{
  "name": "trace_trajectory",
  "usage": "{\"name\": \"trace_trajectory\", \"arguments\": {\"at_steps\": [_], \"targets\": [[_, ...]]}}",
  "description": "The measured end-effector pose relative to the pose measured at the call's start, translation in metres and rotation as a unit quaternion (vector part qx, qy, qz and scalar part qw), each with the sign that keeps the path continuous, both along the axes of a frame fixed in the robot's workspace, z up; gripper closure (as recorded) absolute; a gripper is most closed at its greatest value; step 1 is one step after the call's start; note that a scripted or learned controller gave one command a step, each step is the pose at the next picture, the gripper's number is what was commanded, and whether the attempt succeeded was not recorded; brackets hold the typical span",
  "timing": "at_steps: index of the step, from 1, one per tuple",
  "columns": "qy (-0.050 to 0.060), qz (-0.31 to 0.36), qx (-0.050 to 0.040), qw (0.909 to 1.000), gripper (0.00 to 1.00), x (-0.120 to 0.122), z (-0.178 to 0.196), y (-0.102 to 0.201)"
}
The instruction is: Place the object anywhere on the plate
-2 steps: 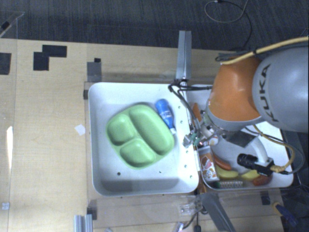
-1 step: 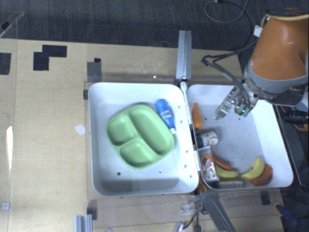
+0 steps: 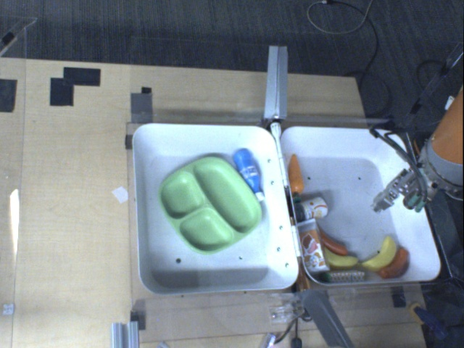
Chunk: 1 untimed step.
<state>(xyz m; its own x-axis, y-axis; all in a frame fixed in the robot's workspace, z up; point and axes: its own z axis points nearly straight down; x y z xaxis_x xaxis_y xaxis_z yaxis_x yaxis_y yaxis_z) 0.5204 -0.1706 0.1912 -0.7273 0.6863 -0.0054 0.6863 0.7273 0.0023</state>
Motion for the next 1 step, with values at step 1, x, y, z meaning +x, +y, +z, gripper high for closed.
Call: {"name": "trace_trajectory", "arguments": {"at_steps": [1], "targets": [[-0.002, 0.071, -0.0008, 0.9975, 1.0, -0.0004, 0.0324, -0.0031]]}}
